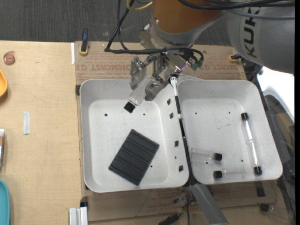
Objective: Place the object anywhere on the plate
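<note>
A black ribbed plate point(134, 157) lies flat in the front part of the left bin point(93, 172). My gripper point(145, 89) hangs over the back of that bin, above and behind the plate. It is shut on a clear tube point(137, 96) with a black cap. The tube slants down to the left from between the fingers, and its cap point(129, 107) is the lowest point, just over the bin floor. The tube is well apart from the plate.
The right bin point(262, 102) holds three more clear black-capped tubes: a long one point(250, 142) along its right side and two point(206, 156) point(229, 174) near its front. Cables hang from the arm above the bins. A wooden bench top lies to the left.
</note>
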You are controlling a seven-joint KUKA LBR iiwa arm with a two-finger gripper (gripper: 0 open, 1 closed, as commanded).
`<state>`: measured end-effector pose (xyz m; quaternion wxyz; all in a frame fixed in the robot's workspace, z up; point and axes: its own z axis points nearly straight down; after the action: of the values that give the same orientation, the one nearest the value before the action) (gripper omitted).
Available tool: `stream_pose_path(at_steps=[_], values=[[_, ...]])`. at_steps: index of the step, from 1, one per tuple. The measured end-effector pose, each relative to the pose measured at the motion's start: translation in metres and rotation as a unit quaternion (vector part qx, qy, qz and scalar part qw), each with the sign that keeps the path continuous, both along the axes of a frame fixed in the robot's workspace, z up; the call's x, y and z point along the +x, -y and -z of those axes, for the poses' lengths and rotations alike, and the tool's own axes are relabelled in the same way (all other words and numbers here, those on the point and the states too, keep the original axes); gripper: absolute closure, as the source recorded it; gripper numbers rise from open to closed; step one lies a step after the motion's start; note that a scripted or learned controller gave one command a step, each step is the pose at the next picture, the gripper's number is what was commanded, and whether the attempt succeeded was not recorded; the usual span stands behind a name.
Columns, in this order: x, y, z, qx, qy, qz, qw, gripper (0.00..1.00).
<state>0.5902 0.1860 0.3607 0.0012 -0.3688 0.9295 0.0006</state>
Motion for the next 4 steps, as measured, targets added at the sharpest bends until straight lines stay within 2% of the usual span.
stream_pose_path(at_steps=[1, 2, 3, 4], values=[[0.063, -0.001, -0.016, 0.0005, 0.001, -0.169, 0.9856, 1.00], [0.070, -0.002, -0.081, 0.0006, 0.002, -0.313, 0.9498, 1.00], [0.070, -0.019, 0.011, 0.0004, 0.001, -0.397, 0.9179, 1.00], [0.070, -0.042, -0.081, 0.0006, 0.002, -0.580, 0.8147, 1.00]])
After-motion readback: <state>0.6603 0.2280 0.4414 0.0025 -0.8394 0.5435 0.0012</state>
